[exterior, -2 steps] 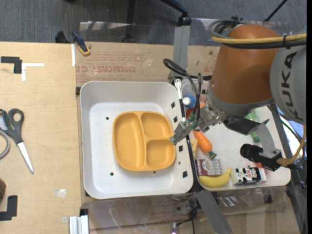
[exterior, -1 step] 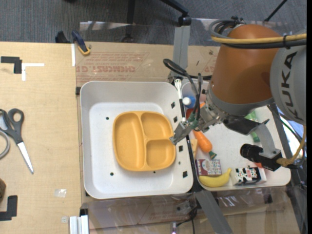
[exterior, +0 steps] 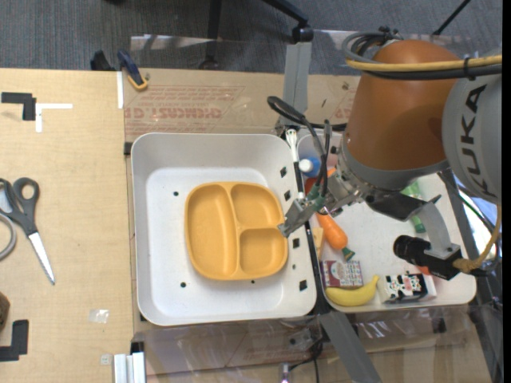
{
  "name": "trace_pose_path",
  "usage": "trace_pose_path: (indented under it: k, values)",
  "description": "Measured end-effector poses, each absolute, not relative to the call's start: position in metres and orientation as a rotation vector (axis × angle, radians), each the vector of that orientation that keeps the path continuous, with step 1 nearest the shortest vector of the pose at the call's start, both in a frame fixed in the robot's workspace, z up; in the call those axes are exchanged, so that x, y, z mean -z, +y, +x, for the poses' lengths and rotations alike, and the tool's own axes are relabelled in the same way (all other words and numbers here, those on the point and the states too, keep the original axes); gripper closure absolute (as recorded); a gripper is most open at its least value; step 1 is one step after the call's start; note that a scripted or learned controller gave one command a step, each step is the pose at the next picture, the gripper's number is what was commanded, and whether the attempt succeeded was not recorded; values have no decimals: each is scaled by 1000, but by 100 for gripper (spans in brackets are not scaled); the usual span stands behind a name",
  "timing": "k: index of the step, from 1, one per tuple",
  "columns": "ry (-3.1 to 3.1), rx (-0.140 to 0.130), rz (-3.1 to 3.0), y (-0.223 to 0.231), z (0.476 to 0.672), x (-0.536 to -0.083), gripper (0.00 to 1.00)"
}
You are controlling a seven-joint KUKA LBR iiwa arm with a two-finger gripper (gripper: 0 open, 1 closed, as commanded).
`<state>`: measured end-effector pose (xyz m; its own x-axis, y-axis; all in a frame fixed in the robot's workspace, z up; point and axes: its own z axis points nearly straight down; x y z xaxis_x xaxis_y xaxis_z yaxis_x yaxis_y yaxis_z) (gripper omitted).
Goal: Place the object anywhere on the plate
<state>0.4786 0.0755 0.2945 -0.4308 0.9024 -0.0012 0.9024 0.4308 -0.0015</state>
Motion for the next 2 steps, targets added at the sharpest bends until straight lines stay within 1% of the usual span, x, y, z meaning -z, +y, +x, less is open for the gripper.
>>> trace_pose_path:
  k: [2]
  values:
    - [2657,3,1676,76,479,-294,0]
